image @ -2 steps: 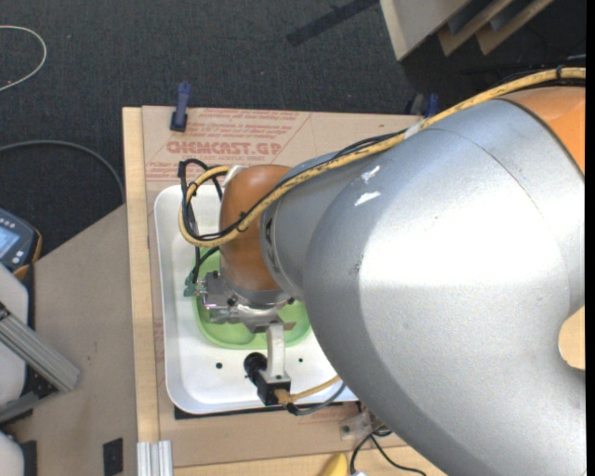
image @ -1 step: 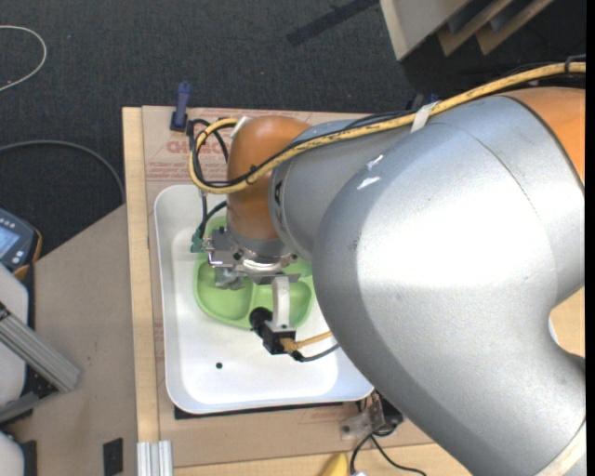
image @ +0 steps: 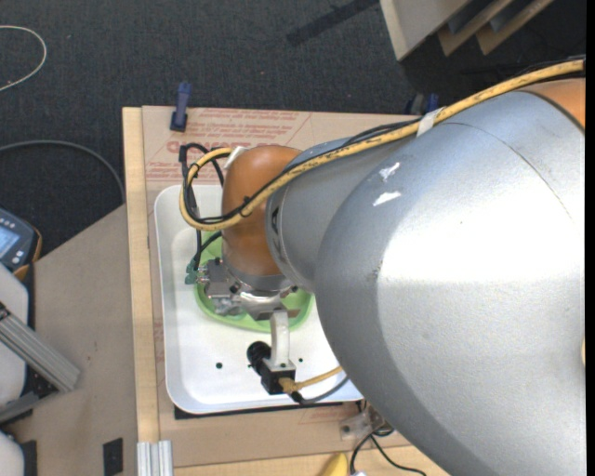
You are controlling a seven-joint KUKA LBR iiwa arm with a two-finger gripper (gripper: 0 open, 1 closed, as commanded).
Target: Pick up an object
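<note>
A dark carpeted floor (image: 186, 46) surrounds the pale wooden desk (image: 139, 279), with a thin white cable (image: 37, 42) looping across it at upper left. A blue clamp (image: 180, 105) grips the desk's far edge, and beige furniture (image: 465, 28) stands at upper right.

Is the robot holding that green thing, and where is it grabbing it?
Can't tell. The arm covers the gripper, sitting right over the green thing in the white bin.

Arm (image: 446, 270): bulky grey casing, glossy highlights. Orange band (image: 251, 209) above wrist. Yellow cable (image: 372, 130) along casing, black cables looped alongside. Metal flange below, possibly bolted.
</note>
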